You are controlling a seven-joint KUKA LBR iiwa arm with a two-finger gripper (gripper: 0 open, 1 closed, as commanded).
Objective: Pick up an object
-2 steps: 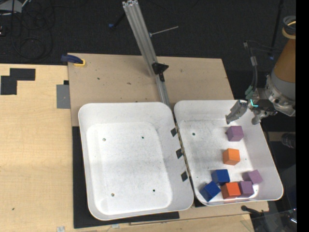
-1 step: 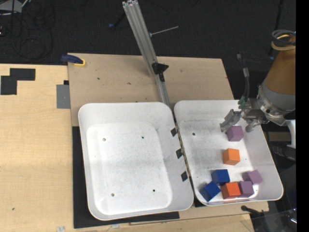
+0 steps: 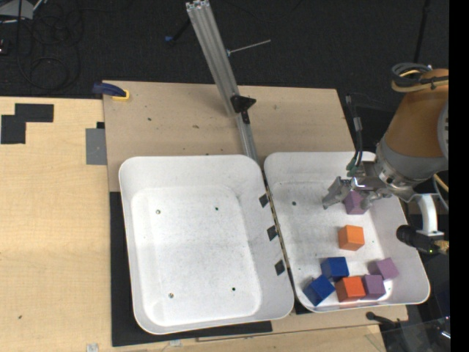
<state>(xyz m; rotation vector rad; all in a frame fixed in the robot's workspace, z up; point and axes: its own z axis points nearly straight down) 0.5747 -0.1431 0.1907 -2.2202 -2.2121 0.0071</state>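
Where the arm [image 3: 414, 134] reaches in from the right of the camera view, its tool [image 3: 352, 194] sits low over the upper part of the right bin [image 3: 300, 174], with a small purple block [image 3: 355, 202] at its tip. The block is a dull violet cube, seen with one pale top face and a darker side face; it lies against the tool's grey fingers [image 3: 335, 193], and its upper edge is covered by the tool body. Whether the block is between the fingers or merely beside them cannot be told from this slant, nor can the width of the tool's opening.

Below the block, apart from it, an orange cube [image 3: 352, 237] rests alone on the bin floor. Along the bin's lower rim a cluster lies close together: two blue cubes [image 3: 328, 277], an orange-red cube [image 3: 352, 287], and two lighter purple cubes [image 3: 381, 277]; the pieces touch or overlap, so their full outlines are hard to separate.

The left bin [image 3: 146, 189] stands just beside the right one, joined along a seam with small black clips [image 3: 272, 232]. Both bins rest on a wooden counter [image 3: 176, 119]. A slanted metal rail [image 3: 220, 72] rises from behind the seam. The arm's upper part is cut off at the right.
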